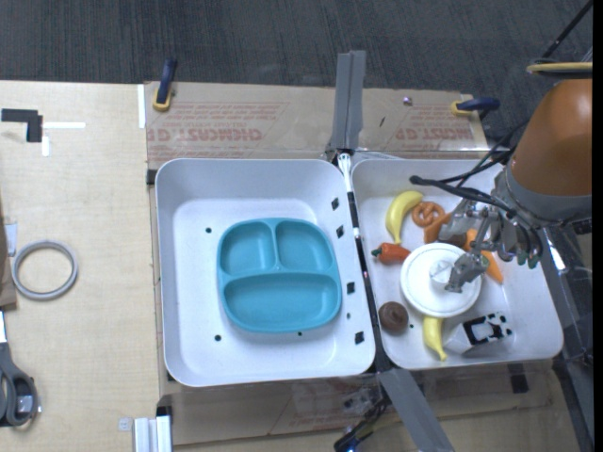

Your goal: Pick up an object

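My gripper [462,273] hangs low over the right bin [537,342], right above a white round plate [429,285]. Around the plate lie a yellow banana [402,213], an orange pretzel [427,215], a red-orange pepper [392,251], a brown donut [393,316], a second small banana [433,335] and a black-and-white block [487,329]. An orange piece [493,269] peeks out beside the gripper on its right. The grey arm with its orange band [561,139] comes in from the right and hides the bin's far right part.
The left bin [179,252] holds a blue divided plate [279,275]. On the bench to the left lie a grey tape ring [41,268] and scissors [17,394]. A grey divider bar [350,97] stands between the bins at the back.
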`<action>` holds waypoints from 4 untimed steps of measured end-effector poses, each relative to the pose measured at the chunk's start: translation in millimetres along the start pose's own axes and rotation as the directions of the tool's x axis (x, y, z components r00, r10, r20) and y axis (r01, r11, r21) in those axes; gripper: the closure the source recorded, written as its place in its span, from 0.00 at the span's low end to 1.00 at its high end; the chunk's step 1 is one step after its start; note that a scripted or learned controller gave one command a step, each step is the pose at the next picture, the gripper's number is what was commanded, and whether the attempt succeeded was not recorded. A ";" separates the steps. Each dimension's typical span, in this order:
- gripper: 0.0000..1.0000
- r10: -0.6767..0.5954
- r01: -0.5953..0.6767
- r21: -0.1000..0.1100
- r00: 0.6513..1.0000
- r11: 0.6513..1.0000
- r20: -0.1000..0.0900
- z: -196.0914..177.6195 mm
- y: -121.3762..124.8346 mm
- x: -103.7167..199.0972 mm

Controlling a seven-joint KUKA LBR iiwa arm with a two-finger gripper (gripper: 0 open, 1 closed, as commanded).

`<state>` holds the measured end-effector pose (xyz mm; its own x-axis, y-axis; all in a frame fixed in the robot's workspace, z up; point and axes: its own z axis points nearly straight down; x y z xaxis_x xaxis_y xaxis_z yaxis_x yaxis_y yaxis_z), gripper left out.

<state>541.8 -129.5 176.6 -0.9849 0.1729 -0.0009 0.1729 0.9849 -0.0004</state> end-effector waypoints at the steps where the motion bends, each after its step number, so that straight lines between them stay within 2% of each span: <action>1: 0.00 -0.108 0.108 -0.001 0.994 0.994 0.002 84.3 30.5 -45.4; 2: 0.00 0.093 -0.093 0.000 0.996 0.996 0.004 83.7 24.7 -54.9; 3: 0.00 0.126 -0.126 0.000 0.992 0.992 0.001 84.4 43.3 -43.1; 4: 0.00 0.142 -0.142 0.001 0.990 0.990 -0.009 84.0 47.0 -89.4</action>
<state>638.1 -98.7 92.7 -0.9504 0.3110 0.0077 0.3110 0.9504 -0.0012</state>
